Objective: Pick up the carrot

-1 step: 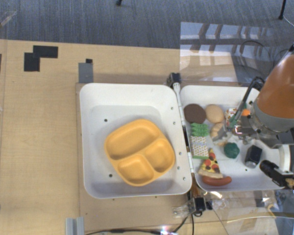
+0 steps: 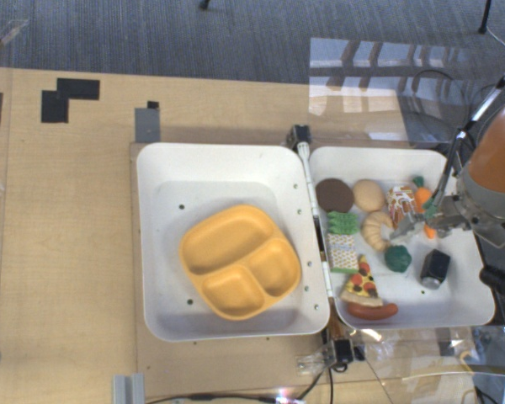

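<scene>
Just claw [image 2: 415, 223] low beside the carrot [image 2: 422, 195], nothing visibly gripped.

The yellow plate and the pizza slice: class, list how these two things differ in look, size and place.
The yellow plate is one plain colour with three compartments; the pizza slice is a multicoloured wedge. The plate is far larger than the slice. The plate lies alone in the left bin; the slice lies among other toy foods in the right bin. Both rest flat on a bin floor.
</scene>
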Motion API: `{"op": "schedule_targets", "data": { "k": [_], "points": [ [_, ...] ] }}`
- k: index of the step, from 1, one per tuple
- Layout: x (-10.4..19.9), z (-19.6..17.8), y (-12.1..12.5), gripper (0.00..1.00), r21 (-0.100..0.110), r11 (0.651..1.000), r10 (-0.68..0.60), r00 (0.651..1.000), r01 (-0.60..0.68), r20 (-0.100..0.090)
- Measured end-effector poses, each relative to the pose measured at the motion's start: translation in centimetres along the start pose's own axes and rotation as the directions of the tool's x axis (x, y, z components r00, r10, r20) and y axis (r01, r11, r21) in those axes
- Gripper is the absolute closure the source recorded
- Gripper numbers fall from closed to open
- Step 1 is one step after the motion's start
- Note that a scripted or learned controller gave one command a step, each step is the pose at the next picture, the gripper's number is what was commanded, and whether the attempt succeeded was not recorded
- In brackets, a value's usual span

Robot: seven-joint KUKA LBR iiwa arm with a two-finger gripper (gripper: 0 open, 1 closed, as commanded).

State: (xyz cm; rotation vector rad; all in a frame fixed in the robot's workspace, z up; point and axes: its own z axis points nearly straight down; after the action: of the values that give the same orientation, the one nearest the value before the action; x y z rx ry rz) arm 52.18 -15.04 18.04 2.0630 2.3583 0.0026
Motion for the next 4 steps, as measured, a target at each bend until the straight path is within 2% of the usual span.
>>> {"op": "schedule_targets", "data": {
  "k": [1,2,3,4],
  "points": [
    [-5.5,8.7,3.8,0.00,0.000,1.000,0.019,1.000,-0.019,-0.003],
    [-5.5,7.4,4.1,1.00,-0.007,1.000,0.017,1.000,-0.017,0.000],
    [-6.2,7.9,5.3,1.00,0.001,0.981,-0.195,0.981,0.195,-0.002],
    [-1.1,4.2,7.6,1.00,0.012,0.996,-0.089,0.996,0.089,-0.005]
  ]
}}
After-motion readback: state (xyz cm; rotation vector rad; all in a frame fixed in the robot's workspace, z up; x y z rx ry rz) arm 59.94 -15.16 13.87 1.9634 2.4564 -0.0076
